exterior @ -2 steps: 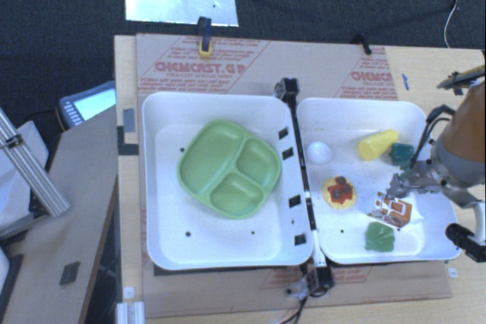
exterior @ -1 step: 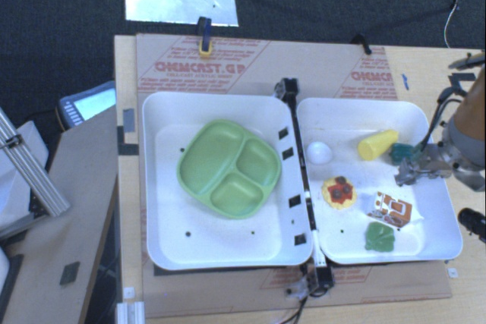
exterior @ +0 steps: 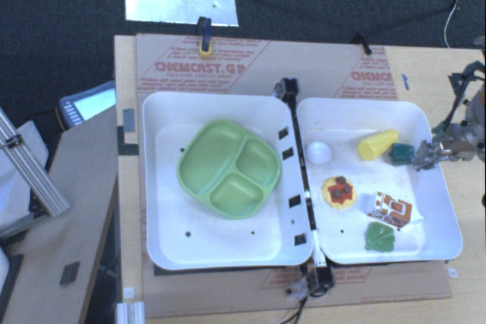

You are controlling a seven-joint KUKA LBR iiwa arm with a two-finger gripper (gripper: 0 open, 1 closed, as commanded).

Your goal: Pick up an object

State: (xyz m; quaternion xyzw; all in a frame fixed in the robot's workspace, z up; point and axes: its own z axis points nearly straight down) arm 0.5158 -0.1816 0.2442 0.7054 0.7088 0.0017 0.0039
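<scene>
The right bin (exterior: 433,197) holds several small things: a yellow cylinder (exterior: 377,144), a dark green block (exterior: 402,154), a white round piece (exterior: 317,152), a small toy pizza (exterior: 339,192), an orange-and-white box (exterior: 391,209) and a green leafy toy (exterior: 380,237). My gripper (exterior: 424,158) reaches in low over that bin's right rim. It sits right beside the dark green block, seemingly touching its right side. Whether the block is held is unclear.
A light green divided plate (exterior: 229,168) lies in the left bin (exterior: 163,224). A black divider with clips (exterior: 298,178) runs between the bins. Cardboard (exterior: 250,64) lies under both, with a yellow clamp (exterior: 205,38) at its back edge.
</scene>
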